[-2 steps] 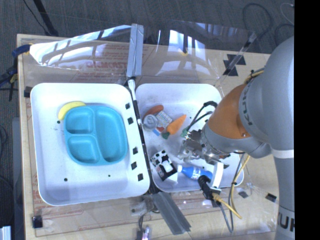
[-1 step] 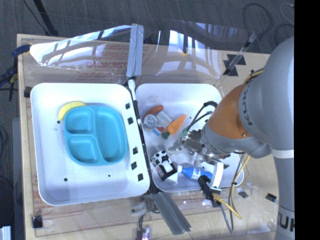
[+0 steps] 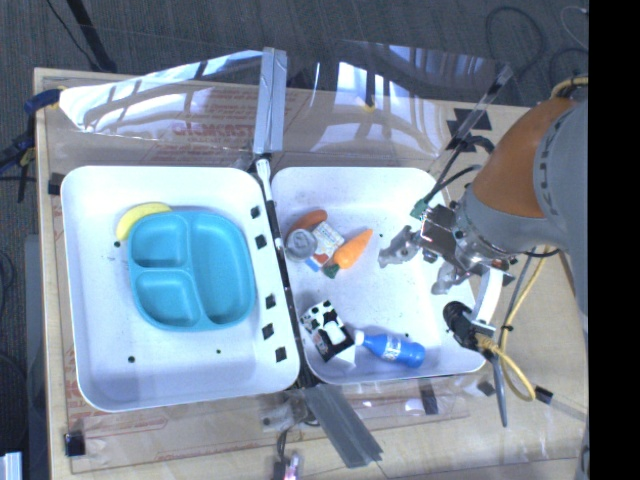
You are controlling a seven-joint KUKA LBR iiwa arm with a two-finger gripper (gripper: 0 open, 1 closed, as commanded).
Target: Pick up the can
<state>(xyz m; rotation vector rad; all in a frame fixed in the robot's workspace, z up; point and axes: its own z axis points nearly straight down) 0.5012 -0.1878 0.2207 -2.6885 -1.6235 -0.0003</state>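
Arm (image 3: pixel 530 183) cut off right, can (image 3: pixel 305 239) part-hidden

Yellow object (image 3: pixel 140 216) in left bin mostly hidden under blue divided plate (image 3: pixel 192 269); only a curved edge shows. Can (image 3: pixel 312 240) label too small to read. Tool (image 3: pixel 415 248) finger gap unclear against the wrist hardware. Arm (image 3: pixel 535 173) cut off at right. Black-and-white item (image 3: pixel 326 328) too blurred to identify.

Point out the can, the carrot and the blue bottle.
can (image 3: pixel 301 240), camera view, on its round top.
carrot (image 3: pixel 352 250), camera view, mid-body.
blue bottle (image 3: pixel 397 348), camera view, on its blue body.
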